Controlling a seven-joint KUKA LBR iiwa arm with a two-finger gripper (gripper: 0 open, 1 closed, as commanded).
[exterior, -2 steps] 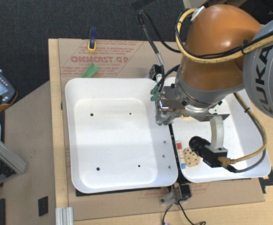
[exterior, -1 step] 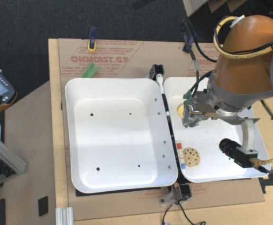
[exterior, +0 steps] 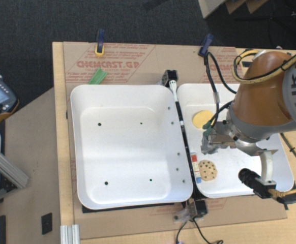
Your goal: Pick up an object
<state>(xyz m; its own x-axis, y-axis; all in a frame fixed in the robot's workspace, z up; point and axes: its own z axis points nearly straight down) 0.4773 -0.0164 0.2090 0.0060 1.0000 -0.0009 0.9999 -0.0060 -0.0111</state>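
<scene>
Two shallow white plastic bins are seated side by side on a brown cardboard-covered bench [exterior: 138,55]. The right-hand white bin [exterior: 229,187] is taken as the landmark. The left-hand white bin [exterior: 122,146] adjoins it along a shared dark divider strip.

Inside the right-hand bin, a flat yellow round object [exterior: 202,118] is located near its far-left corner. A tan round cookie-like object with dark spots [exterior: 207,170] is located near its near-left corner, just beside a small red-and-white item [exterior: 195,168] against the left wall.

The grey arm with its orange-brown band [exterior: 262,93] is positioned over the middle of the right-hand bin. The two-finger gripper [exterior: 212,141] is seen between the yellow object and the cookie-like object. Its fingers are largely hidden by the wrist body, so the opening cannot be told; no object can be made out between them, possibly owing to that obstruction.
</scene>
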